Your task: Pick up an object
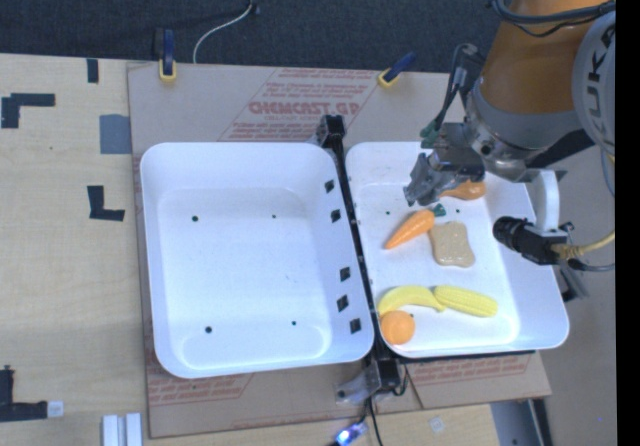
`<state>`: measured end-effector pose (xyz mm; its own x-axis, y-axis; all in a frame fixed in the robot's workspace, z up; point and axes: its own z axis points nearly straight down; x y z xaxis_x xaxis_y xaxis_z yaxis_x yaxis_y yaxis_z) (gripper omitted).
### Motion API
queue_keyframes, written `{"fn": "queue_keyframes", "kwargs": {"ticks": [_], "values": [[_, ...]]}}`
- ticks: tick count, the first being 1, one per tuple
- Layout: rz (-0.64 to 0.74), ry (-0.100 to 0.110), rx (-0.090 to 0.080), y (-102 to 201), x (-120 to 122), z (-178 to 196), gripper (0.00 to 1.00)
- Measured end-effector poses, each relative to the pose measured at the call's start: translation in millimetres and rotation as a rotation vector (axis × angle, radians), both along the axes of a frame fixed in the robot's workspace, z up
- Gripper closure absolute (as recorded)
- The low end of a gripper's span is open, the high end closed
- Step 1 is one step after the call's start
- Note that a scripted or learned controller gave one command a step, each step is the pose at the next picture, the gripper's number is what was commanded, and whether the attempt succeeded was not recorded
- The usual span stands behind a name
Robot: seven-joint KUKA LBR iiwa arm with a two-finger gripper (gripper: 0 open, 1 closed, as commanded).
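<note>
Two white bins (pixel 160 234) on cardboard-covered bench (pixel 290 104)

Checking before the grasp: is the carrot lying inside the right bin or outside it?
Inside: the carrot lies flat on the right bin floor.

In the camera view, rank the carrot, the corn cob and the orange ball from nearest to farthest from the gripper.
Measured from the gripper in the right bin:
1. Carrot, just below it, toward the divider.
2. Corn cob, lower in the bin, near the front.
3. Orange ball, at the front corner by the divider.
</note>
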<state>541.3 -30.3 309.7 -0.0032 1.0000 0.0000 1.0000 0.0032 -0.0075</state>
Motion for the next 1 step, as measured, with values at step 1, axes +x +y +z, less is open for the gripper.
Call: {"fn": "queue_keyframes", "kwargs": {"ticks": [1], "values": [[0.001, 0.002, 0.000, 0.1, 0.1, 9.2, 1.00]]}}
